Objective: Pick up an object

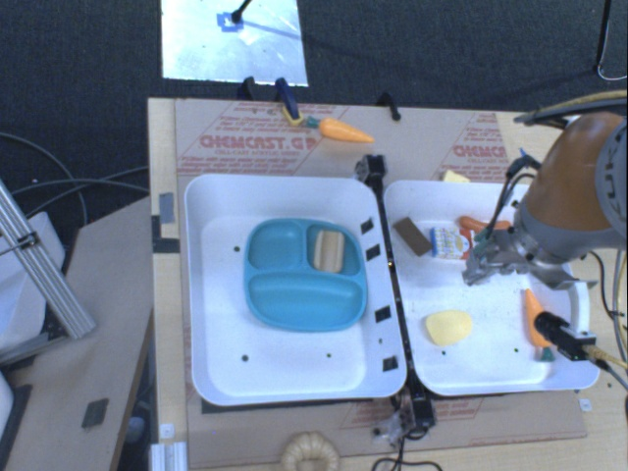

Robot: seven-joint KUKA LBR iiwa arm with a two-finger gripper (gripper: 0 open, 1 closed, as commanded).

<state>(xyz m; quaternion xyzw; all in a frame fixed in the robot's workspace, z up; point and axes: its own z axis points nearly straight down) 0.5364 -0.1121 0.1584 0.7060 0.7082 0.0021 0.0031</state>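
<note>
- Two shallow white bins side by side on a bench: left bin, right bin.
- Grey arm with orange band reaching in from the right, over the right bin.
- Gripper low over the middle of the right bin; nothing visibly between it and the bin floor; jaw state cannot be told from this view.
- In the right bin: yellow rounded object near the front, apart from the gripper.
- Brown block and small white printed packet side by side, just left of the gripper.
- Orange piece behind the gripper, partly hidden by the arm.
- Second orange piece near the right wall, beside a black part of the arm's mounting.
- Pale yellow item at the far rim, partly visible.
- In the left bin: blue divided tray at centre, with a tan block in its upper right compartment.
- Outside the bins: toy carrot on the board behind the left bin.
</note>
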